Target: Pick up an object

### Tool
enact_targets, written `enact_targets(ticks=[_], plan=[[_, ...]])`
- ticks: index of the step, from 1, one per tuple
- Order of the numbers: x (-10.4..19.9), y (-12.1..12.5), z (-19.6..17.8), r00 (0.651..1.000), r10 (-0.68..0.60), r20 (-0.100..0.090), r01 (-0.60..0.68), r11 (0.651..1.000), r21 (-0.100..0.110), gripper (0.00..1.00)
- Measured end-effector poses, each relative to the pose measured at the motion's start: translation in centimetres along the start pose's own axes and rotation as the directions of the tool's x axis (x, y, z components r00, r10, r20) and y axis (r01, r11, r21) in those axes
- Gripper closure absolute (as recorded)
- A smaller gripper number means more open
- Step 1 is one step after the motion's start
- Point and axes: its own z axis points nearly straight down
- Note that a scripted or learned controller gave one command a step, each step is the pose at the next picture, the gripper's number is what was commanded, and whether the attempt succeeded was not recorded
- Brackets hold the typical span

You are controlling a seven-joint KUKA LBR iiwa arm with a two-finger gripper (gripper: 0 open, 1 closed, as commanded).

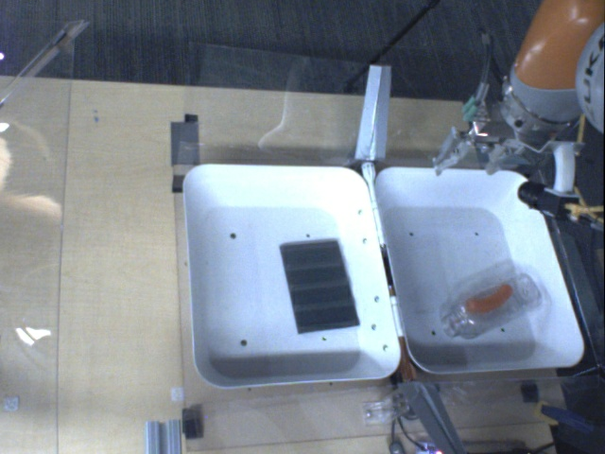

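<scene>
A dark ridged rectangular pad (319, 285) lies flat in the middle of the left bin (217, 216). In the right bin (425, 206) a clear plastic bottle (492, 303) lies on its side toward the near right corner, with something orange inside it. My gripper (466, 159) hangs over the far rim of the right bin, well away from the bottle. Its fingers are spread open and nothing is between them. The orange band of the arm (560, 26) is at the upper right.
A metal divider post (373, 121) stands at the back between the two bins. Black cables (558, 206) run along the right bin's right side. Small clamps sit on the wooden bench (95, 253) beside the left bin.
</scene>
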Motion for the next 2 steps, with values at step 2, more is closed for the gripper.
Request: enact_targets(ticks=[2], plan=[[-6.2, 1.0, 14.4, 1.0, -0.023, 0.001, 0.023, 1.0, -0.004, 0.0]])
